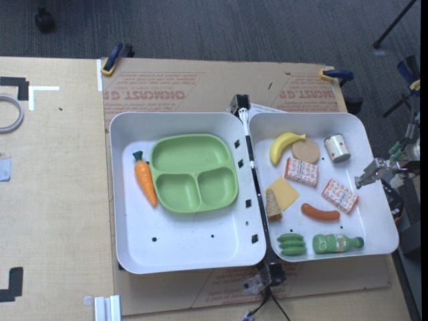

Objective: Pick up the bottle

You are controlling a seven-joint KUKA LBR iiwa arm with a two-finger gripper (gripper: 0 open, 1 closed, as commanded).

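The bottle [338, 244] is green with a pale label and lies on its side near the front edge of the right bin [381, 236], cap pointing right. My gripper [370, 175] sits at the right rim of that bin, well behind and to the right of the bottle. Nothing shows in its grasp. The wrist behind it is half hidden by cables and dark parts at the view's edge.
The right bin also holds a banana [286, 146], a brown cookie [306, 151], a can [336, 148], two red packets [301, 172] [340, 196], a sausage [320, 212], a sandwich wedge [279, 198] and a green pod [291, 244]. In the left bin are a green divided plate [194, 172] and a carrot [144, 181].
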